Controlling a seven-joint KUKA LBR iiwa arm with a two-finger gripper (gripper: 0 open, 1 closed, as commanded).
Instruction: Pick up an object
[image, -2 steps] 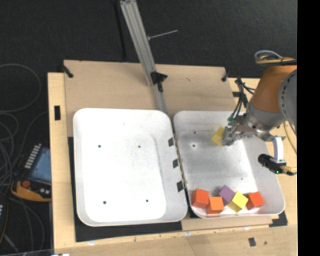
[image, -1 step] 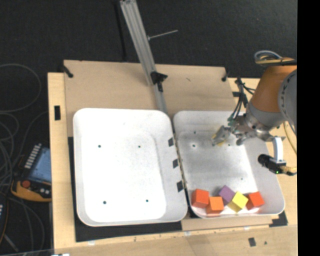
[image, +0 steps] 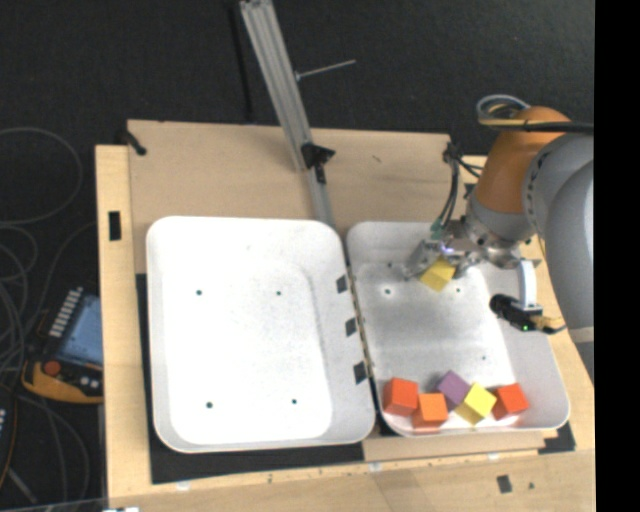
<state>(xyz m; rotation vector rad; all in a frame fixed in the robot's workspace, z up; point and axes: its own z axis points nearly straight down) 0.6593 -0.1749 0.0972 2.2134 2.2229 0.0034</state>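
Note:
My gripper (image: 438, 266) hangs over the far part of the right bin (image: 430, 335), at the end of the grey arm with its orange band (image: 510, 175). A yellow block (image: 437, 277) sits tilted between the fingers, and the gripper is shut on it. Several more blocks lie along the right bin's near edge: an orange block (image: 401, 394), a second orange block (image: 432, 408), a purple block (image: 454, 386), a yellow block (image: 479, 402) and a red-orange block (image: 511, 399).
The left bin (image: 240, 330) lies beside the right one. A slanted metal pole (image: 285, 95) rises behind the bins and ends near their shared far corner. Cables and a handheld controller (image: 70, 345) lie off the bench at left.

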